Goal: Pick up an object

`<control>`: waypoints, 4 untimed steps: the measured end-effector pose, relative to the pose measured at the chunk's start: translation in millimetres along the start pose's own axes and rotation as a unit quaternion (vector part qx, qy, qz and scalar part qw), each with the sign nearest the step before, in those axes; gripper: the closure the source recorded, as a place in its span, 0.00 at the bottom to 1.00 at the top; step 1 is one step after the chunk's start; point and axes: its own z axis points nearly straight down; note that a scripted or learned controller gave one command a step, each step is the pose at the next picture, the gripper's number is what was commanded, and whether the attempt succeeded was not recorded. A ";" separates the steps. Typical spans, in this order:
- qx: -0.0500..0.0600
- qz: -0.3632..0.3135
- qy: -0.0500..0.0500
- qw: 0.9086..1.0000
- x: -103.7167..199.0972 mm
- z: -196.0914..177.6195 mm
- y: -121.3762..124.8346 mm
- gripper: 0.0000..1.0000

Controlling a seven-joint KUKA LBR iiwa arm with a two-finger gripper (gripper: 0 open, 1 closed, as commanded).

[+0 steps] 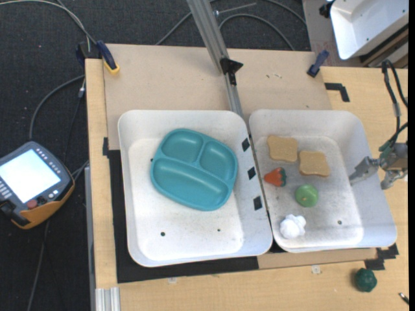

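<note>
While the gripper (373, 168) hung at the right rim of the right bin (353, 123), low over the bin wall, nothing lay between its fingers, and from this slanted view I could not tell whether they stood apart or together. The things to choose from all sat in that bin: two slices of toast (283, 149) side by side near the far end, a red pepper (275, 177) close to the wall shared with the left bin (130, 193), a green apple (307, 195) near the middle, and a white crumpled lump (292, 226) toward the near corner. The left bin held a teal divided plate (194, 168) — flat, broad, and probably a poor first choice for two fingers. The step in hand looked like the approach, with no grasp made. To do it well, I judged the arm should travel inward and centre over one piece that stands clear of its neighbours — the apple seemed the best, being round, raised and apart from the toast. Coming straight down would guard against nudging it aside, since a round fruit would likely roll.
</note>
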 end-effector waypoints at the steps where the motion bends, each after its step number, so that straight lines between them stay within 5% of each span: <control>1: -0.006 -0.002 -0.002 1.000 0.7 -5.9 2.8 0.00; 4: -0.006 -0.002 -0.001 1.000 10.7 143.3 7.8 0.00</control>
